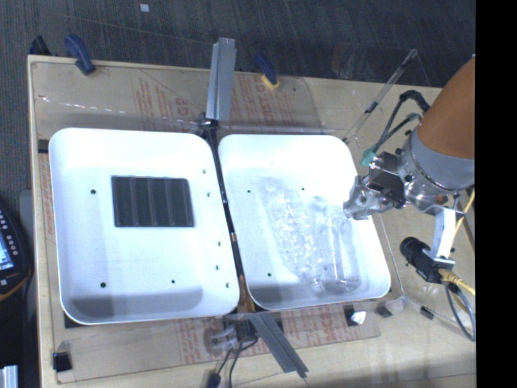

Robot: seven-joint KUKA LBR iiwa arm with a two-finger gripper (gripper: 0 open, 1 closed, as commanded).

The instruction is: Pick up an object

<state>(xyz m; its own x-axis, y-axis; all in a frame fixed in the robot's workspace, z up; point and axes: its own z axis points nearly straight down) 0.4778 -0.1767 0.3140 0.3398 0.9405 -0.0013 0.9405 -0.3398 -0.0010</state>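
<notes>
A pale wooden surface [121, 95] carries two white bins. In the right bin [242, 160], toward the surface's near right corner, a clear plastic bottle [335, 253] lies. The tool [359, 204] hovers over that bin's right rim; how far it is opened cannot be told. The slick, transparent bottle may be misjudged and slip away.

Clear crinkled plastic object [311, 237], flat along the right bin's [242, 217] floor, toward its near-right corner.
</notes>
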